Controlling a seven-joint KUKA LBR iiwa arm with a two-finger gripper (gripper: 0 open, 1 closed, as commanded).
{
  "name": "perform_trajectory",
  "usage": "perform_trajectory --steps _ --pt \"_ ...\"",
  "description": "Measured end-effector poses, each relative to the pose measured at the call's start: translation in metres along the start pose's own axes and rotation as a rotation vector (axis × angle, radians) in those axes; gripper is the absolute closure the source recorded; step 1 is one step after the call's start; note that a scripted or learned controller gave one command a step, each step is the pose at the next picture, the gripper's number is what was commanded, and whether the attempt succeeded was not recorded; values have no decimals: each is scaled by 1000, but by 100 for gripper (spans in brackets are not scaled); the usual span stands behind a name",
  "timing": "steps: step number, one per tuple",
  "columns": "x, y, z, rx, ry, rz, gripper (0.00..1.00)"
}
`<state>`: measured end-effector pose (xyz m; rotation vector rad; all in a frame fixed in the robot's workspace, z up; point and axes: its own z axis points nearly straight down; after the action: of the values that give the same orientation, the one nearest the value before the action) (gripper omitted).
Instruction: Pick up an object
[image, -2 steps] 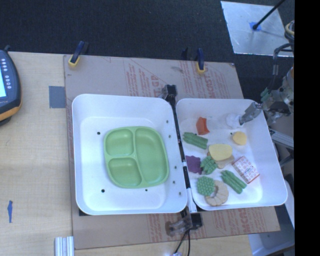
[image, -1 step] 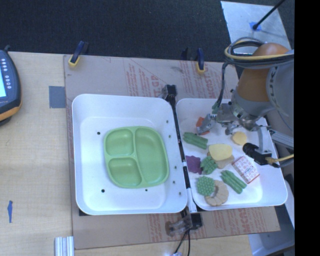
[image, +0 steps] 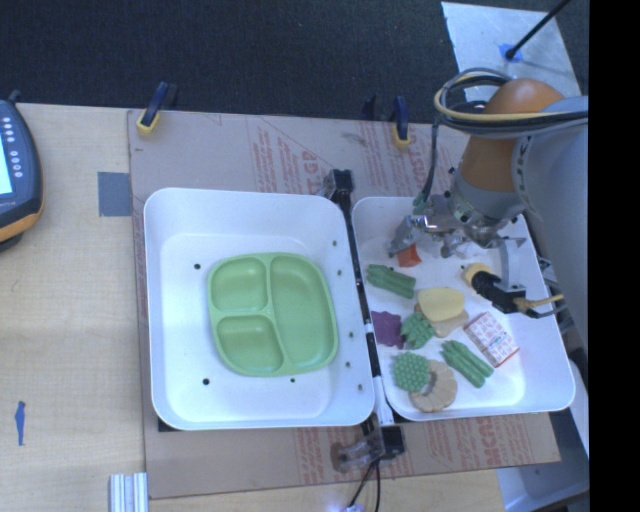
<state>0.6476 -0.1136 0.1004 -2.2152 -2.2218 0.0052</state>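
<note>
Here the arm (image: 510, 130) reaches in from the upper right, and its pincer (image: 425, 232) hangs over the upper left part of the right bin (image: 545, 395). Whether the pincer is apart or together cannot be told. A small red-orange piece (image: 408, 256) lies just below it; contact cannot be confirmed. A long green vegetable (image: 390, 281) lies nearby, its long axis running from upper left to lower right. Further down lie a yellow wedge (image: 441, 303), a purple piece (image: 385, 327), a red-and-white packet (image: 491, 339) and a round biscuit (image: 432, 392). The left bin (image: 180, 400) holds a green divided plate (image: 272, 313). Both bins rest on the table (image: 70, 330).
</note>
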Motion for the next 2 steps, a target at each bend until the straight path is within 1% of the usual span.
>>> perform_trajectory --steps 1,2 --pt "16 9 8 -4 -1 -4 0" --pt "5 9 8 -5 -2 1 0"
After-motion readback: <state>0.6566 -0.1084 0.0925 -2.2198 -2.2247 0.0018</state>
